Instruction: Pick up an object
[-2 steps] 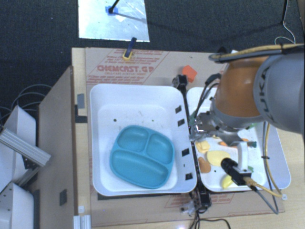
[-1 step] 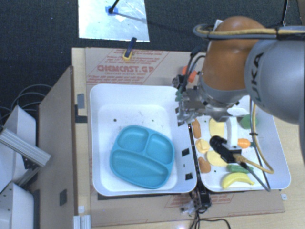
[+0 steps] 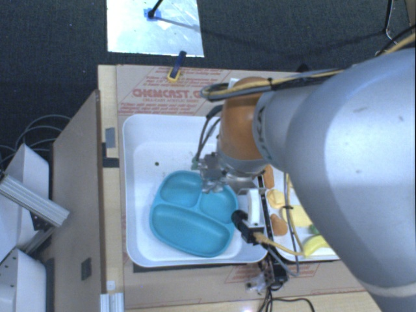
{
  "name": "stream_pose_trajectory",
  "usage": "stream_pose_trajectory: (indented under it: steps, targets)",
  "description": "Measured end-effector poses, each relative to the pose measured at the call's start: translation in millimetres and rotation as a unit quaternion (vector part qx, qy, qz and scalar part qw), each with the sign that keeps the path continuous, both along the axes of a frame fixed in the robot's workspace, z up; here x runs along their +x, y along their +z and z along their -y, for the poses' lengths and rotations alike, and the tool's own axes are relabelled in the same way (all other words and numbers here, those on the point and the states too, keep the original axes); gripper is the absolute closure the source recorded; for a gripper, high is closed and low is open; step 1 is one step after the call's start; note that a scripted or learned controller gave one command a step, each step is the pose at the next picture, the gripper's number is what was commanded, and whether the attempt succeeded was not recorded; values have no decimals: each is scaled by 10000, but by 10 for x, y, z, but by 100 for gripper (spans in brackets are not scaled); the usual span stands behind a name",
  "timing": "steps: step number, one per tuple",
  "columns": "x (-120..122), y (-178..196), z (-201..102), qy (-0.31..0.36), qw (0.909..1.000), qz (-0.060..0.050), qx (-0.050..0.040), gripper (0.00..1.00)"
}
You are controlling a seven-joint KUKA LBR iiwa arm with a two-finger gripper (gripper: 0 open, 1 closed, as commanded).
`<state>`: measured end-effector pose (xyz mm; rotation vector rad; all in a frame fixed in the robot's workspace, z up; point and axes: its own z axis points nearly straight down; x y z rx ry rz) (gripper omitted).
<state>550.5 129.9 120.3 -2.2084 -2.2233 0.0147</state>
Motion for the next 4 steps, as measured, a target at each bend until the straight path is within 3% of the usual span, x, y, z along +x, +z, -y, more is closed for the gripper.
stream_pose_trajectory:
  steps: [1,2,3,4]
  targets:
    - [-439,-77,194,-36,10000,30,5,0]
    - [-668,65,-1140,54,10000,65,39,0]
    - [-615,1890,-827,-12,9999,143,46,0]
    - [-244,2463,-572,-40,9999,108,16,0]
